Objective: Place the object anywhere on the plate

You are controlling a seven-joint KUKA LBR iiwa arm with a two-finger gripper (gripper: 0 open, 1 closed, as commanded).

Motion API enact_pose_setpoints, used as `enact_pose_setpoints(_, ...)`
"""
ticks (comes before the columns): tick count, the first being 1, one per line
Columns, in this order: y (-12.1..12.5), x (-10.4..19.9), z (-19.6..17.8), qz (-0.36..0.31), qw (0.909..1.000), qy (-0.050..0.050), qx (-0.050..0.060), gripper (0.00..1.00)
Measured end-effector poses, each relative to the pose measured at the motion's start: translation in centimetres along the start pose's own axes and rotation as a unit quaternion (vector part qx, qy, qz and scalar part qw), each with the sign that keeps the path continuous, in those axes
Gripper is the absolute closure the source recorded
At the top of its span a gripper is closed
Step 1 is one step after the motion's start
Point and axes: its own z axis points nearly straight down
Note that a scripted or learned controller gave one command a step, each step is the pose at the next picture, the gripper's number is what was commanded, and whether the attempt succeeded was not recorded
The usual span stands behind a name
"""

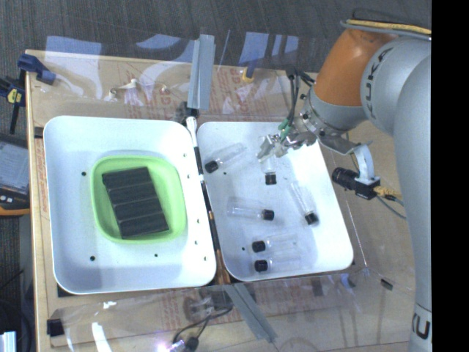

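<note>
Camera view: glossy green rounded-square plate bearing ribbed black slab; clear capped vials scattered; pincer spread unclear, at one o'clock.

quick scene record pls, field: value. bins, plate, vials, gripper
left bin: holds a green plate with a dark ribbed block on it
right bin: scattered clear vials with black caps, about six, lying flat
vial nearest gripper: one just below it
gripper: over the right bin's upper part, low; whether it holds a vial cannot be told
vials on plate: none
task status: not done yet
</note>
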Motion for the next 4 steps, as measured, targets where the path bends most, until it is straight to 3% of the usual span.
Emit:
enact_pose_setpoints(1, 0.8, 7.6, 2.0, -0.076, 0.9971, 0.001, 0.002, 1.0)
enact_pose_setpoints(2, 0.5, 14.4, 1.2, -0.156, 0.9878, 0.001, 0.002, 1.0)
enact_pose_setpoints(3, 0.4, 14.4, 1.2, -0.155, 0.9878, 0.001, 0.002, 0.0)
enact_pose_setpoints(4, -1.1, 10.4, 1.2, -0.209, 0.9779, 0.002, 0.003, 0.0)
